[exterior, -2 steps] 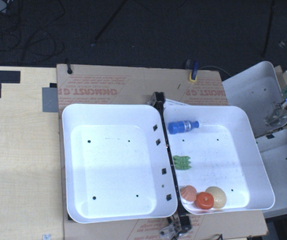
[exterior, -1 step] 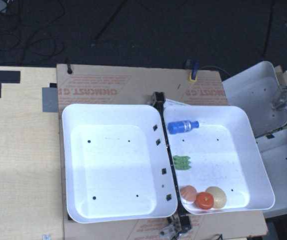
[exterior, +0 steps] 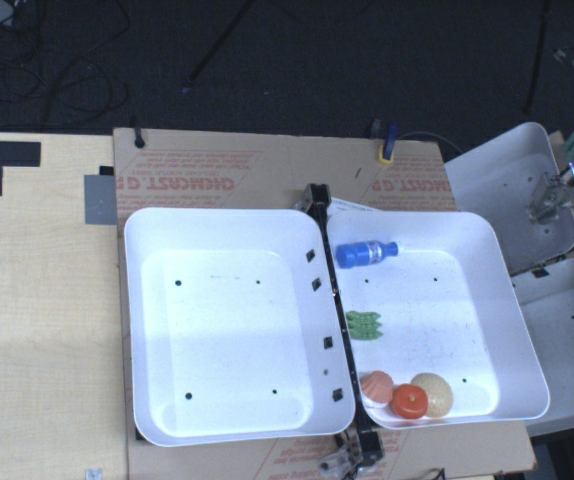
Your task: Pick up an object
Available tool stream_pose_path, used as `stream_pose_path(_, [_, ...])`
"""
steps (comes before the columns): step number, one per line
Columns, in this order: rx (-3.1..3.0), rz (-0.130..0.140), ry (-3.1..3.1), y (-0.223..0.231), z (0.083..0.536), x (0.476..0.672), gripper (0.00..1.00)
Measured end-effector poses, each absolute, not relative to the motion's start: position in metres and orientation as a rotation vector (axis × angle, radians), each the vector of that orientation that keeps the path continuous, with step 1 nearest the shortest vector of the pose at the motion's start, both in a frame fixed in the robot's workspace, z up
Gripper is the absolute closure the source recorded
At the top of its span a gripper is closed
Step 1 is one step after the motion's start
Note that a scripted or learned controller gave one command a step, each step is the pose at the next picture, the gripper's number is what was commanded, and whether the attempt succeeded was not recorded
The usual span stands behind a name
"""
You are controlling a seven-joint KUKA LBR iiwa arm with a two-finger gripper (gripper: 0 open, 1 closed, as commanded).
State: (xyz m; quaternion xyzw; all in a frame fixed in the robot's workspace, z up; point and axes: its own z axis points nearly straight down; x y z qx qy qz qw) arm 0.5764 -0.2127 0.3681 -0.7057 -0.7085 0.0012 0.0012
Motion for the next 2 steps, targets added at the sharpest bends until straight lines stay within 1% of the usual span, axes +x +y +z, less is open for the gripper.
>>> stream_pose_path(1, [-2.220, 0.005, -2.217, -0.213, 0.340, 0.548, 1.00])
stream_pose_path(2, [-2.222, -0.002, -2.227, -0.214, 0.393, 0.568, 1.00])
